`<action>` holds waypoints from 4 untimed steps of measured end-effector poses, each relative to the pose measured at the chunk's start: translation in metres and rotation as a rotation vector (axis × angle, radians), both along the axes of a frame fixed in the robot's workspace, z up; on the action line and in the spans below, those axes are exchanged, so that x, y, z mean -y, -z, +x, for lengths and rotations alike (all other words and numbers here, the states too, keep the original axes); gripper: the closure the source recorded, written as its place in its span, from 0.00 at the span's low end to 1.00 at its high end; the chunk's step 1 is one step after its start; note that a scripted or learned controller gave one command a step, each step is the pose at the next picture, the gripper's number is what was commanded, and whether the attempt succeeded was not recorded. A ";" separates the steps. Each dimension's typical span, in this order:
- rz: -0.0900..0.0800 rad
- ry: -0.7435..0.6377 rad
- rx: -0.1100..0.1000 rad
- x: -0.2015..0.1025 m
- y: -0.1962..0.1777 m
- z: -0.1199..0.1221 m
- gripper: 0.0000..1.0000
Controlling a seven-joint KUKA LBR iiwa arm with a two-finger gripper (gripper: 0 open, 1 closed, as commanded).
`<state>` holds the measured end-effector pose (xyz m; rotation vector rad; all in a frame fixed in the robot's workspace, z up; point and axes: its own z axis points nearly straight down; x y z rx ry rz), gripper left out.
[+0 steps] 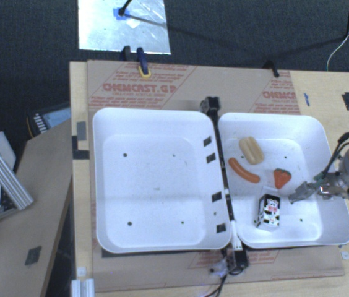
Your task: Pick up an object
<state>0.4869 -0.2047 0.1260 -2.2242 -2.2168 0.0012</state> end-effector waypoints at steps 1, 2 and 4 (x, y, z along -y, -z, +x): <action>-0.002 -0.006 0.005 0.002 -0.046 0.000 0.00; 0.000 -0.004 0.000 0.001 0.014 -0.001 0.00; 0.000 -0.005 0.003 0.002 0.032 0.000 0.00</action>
